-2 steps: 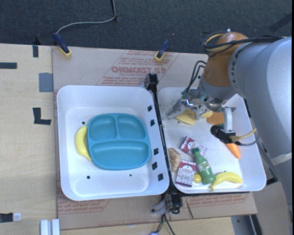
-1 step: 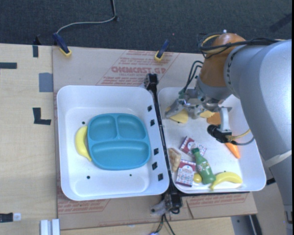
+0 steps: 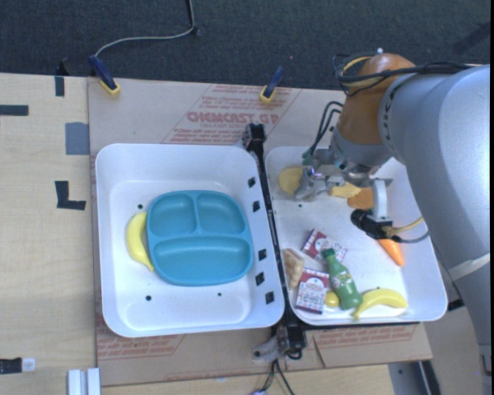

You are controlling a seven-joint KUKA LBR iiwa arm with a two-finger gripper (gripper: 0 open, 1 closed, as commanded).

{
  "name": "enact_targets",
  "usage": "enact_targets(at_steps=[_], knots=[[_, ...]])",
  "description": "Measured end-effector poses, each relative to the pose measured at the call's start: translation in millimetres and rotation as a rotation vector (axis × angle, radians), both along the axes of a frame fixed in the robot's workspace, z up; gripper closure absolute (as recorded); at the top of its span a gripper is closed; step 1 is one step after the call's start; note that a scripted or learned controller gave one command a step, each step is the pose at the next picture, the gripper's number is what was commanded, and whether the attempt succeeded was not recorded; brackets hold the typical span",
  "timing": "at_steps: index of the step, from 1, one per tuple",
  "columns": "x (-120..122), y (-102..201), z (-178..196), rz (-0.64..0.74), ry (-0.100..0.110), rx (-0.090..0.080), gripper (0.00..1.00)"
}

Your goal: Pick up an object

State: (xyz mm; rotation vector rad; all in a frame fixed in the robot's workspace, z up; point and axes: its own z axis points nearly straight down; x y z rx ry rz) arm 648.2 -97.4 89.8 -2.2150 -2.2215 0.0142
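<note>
Where the left bin (image 3: 115, 245) lies, a blue tray (image 3: 199, 237) rests inside.

— What's under you right now?

— My gripper (image 3: 313, 183) hangs low in the right bin (image 3: 432, 299), next to a pale yellow piece (image 3: 290, 179) that I think it touches. A green bottle (image 3: 340, 276), banana (image 3: 379, 301), carrot (image 3: 392, 250) and red packets (image 3: 312, 290) lie nearer the front.

— And the left bin (image 3: 115, 167)?

— A blue divided plate (image 3: 200, 237), a yellow banana (image 3: 137, 239) against its left edge.
</note>
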Motion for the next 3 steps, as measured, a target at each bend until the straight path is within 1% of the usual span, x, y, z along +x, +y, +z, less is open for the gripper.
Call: enact_targets(at_steps=[1,2,3], knots=[[0.7,0.5,0.3,0.0,-0.003,0.0,0.0],[21.0,-6.0,-6.2,0.0,-0.009,0.003,0.0],[21.1,3.1,-6.2,-0.001,-0.011,0.001,0.0]])
